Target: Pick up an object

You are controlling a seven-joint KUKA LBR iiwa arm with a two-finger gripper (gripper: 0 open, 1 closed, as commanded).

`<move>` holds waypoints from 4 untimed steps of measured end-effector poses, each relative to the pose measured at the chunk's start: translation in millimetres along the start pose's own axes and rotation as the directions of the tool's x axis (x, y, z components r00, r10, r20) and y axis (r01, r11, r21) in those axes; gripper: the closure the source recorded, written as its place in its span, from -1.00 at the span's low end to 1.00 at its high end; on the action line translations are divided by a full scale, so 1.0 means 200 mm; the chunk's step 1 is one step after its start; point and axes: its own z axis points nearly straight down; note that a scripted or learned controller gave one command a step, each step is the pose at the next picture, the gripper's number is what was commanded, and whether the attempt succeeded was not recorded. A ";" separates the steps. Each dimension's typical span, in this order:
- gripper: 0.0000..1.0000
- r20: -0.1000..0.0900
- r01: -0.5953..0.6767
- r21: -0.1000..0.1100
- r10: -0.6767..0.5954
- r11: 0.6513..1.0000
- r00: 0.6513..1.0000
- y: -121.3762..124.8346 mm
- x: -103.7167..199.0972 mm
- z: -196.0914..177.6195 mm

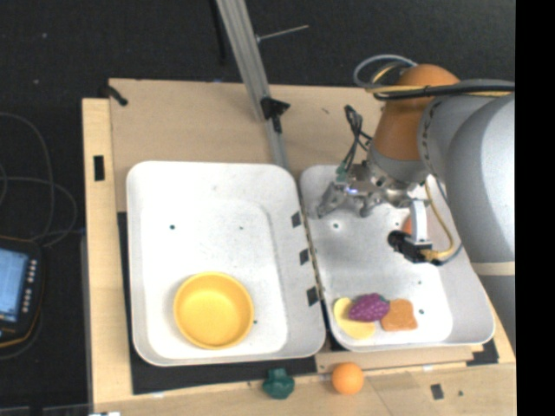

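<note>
From my remote station, I watch the gripper hover over the far end of the right bin, its jaws apparently spread and gripping nothing. I judge this the approach step; next it must travel to the bin's near edge, where three candidates cluster: one purple grape-like piece, one orange wedge and one yellow disc. One yellow bowl sits in the left bin's near-left corner. One orange ball and one green toy lie on the bench.

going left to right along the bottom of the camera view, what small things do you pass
yellow bowl → green toy → orange ball → purple piece → orange piece
</note>
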 end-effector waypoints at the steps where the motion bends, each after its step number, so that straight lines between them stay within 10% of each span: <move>1: 1.00 -0.001 -0.003 -0.002 0.003 1.000 1.000 0.00 0.00 -0.06; 4: 1.00 0.001 0.007 -0.005 -0.007 1.000 1.000 0.01 -0.02 -0.82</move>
